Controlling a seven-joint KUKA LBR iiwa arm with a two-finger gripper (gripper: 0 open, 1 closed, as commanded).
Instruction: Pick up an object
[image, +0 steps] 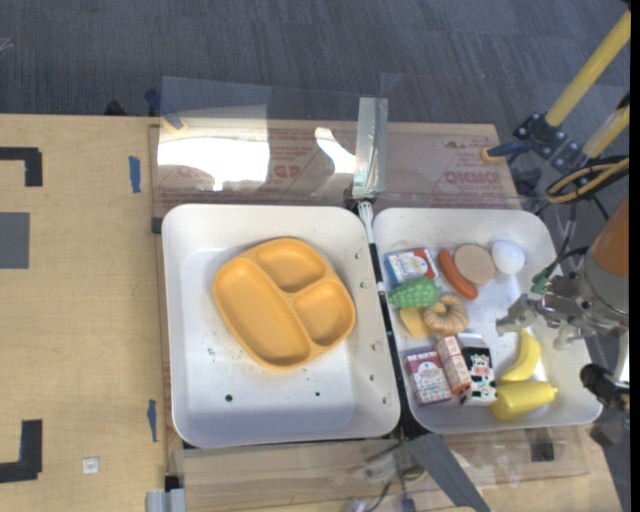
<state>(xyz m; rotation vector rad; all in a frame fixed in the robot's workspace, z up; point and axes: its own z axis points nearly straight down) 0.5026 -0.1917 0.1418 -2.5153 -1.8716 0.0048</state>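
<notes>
Plywood table (70, 300) fills the left and lower frame, carrying two shallow white plastic bins side by side. At centre, the left bin (195, 390) holds an orange three-compartment plastic tray (284, 301). Toward the right of the frame, the right bin (535, 235) holds a cluster of toy foods. Along its lower edge lie a yellow plastic banana (522, 358) and a yellow lemon-shaped piece (522, 398) just below it, beside a black-and-white milk carton (480, 377), a red-and-white small box (453, 364) and a pink-labelled packet (427, 378). Higher up sit a blue-and-red packet (410, 265), a green leafy vegetable (415, 294), a tan glazed doughnut (446, 317), a brown round patty (473, 265) and a white egg (508, 257). At the right edge, the grey metal hand (528, 312) hangs over the right bin just above the banana; whether its grip is spread or closed cannot be told.
</notes>
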